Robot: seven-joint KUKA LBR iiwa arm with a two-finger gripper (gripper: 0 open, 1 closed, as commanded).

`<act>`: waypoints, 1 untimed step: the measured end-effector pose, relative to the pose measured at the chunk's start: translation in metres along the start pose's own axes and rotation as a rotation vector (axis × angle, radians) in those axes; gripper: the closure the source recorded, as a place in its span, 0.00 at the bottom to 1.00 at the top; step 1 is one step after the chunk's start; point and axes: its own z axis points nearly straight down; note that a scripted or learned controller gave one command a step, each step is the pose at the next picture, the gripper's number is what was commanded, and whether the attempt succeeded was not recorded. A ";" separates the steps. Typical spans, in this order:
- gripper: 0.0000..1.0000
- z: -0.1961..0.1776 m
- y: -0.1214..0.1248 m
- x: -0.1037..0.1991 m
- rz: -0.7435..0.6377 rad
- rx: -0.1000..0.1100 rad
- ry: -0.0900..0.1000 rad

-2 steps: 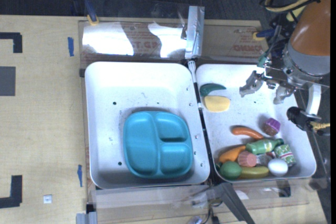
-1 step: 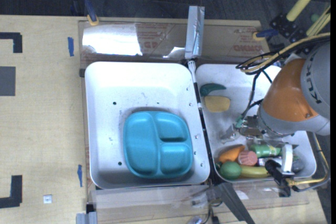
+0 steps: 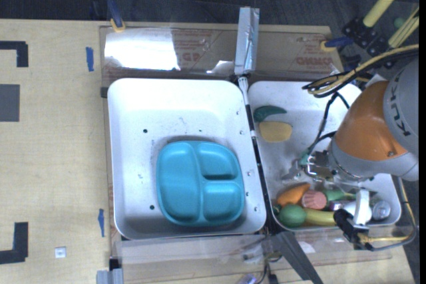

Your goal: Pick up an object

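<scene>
The grey arm with the orange band (image 3: 373,133) is seen low over the right white bin (image 3: 313,100); whether the jaws are apart or together cannot be told. A heap of small toy foods is packed at the near end: an orange piece (image 3: 293,195), a pink piece (image 3: 314,199), a green ball (image 3: 291,215); two could be caught at once, or one knocked aside. A pale yellow piece (image 3: 275,132) is left alone farther back; a blue plastic tray with sections (image 3: 200,181) is kept in the left white bin (image 3: 133,110).
</scene>
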 end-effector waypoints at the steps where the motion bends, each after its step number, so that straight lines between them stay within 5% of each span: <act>1: 0.00 0.000 0.000 -0.003 -0.043 0.001 0.000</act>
